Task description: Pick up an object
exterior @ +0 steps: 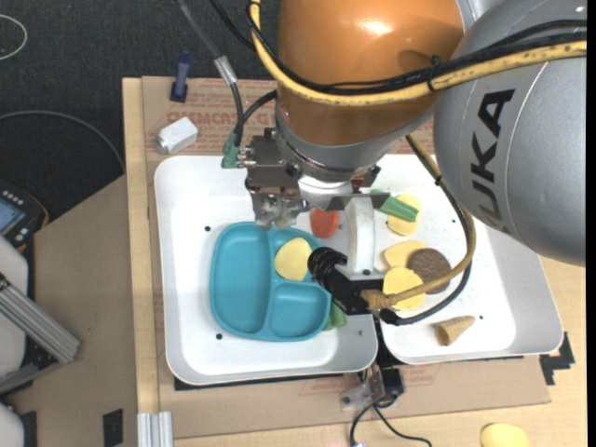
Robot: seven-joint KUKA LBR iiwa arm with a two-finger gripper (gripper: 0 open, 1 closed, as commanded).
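a yellow disc (292, 259) was seen lying in one blue divided tray (244, 282) inside the left bin (186, 277). the right bin (507, 319) held a brown disc (429, 263) and one cone (454, 329). the gripper's (321, 214) state could not be told.

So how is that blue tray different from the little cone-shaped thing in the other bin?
The blue tray is large, flat, divided into compartments, and lies in the left bin. The cone is small, tan, pointed, and lies on its side in the right bin. Neither is held.
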